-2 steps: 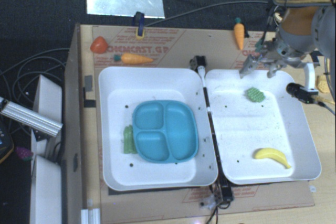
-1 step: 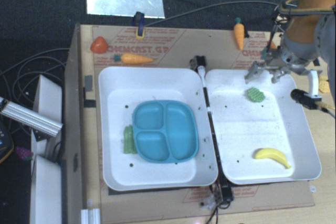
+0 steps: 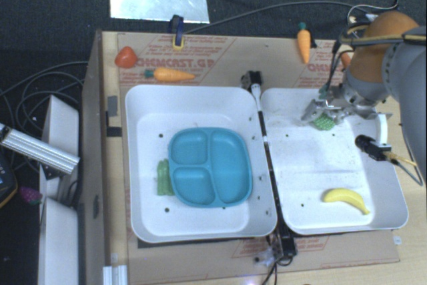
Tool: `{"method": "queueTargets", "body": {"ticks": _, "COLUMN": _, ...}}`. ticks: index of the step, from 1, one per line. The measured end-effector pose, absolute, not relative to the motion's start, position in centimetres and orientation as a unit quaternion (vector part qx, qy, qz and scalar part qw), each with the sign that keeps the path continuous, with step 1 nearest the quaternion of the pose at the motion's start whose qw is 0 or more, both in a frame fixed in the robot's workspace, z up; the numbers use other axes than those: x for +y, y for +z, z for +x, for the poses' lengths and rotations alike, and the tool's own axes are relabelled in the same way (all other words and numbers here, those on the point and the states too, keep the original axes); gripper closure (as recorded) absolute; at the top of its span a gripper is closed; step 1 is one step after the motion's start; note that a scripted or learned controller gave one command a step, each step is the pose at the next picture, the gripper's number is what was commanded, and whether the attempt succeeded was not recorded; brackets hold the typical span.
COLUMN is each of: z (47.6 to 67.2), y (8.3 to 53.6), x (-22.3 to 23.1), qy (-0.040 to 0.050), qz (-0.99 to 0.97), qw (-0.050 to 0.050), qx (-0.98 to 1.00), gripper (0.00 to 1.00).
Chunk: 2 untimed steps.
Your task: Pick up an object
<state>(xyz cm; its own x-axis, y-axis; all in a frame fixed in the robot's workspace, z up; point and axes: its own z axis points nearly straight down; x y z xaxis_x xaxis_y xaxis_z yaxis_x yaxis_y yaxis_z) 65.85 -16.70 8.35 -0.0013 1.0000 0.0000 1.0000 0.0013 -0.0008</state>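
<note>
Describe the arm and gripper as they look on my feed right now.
The arm is grey and rounded, with an orange band above the wrist. The gripper is small and silver-grey metal. Thin dark cables run from the wrist down to the gripper, and a white bracket with a black part hangs below the arm.

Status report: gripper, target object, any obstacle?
Gripper low in right bin, over small green object. Grasp unconfirmed. Banana lies apart, nothing blocking.

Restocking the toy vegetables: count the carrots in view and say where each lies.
2. One carrot lies on the cardboard behind the left bin, beside a tomato. The other carrot lies behind the right bin. The arm may hide more.
</note>
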Motion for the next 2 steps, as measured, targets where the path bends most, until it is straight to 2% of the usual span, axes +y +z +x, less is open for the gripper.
{"method": "queueTargets", "body": {"ticks": 1, "z": 66.1, "y": 9.6, "x": -16.7, "qy": -0.0015, "qz": -0.706, "qw": -0.003, "qx": -0.708, "gripper": 1.00}}
{"method": "queueTargets", "body": {"ticks": 2, "z": 65.7, "y": 12.9, "x": -11.0, "qy": -0.0013, "qz": -0.705, "qw": -0.001, "qx": -0.709, "gripper": 1.00}}
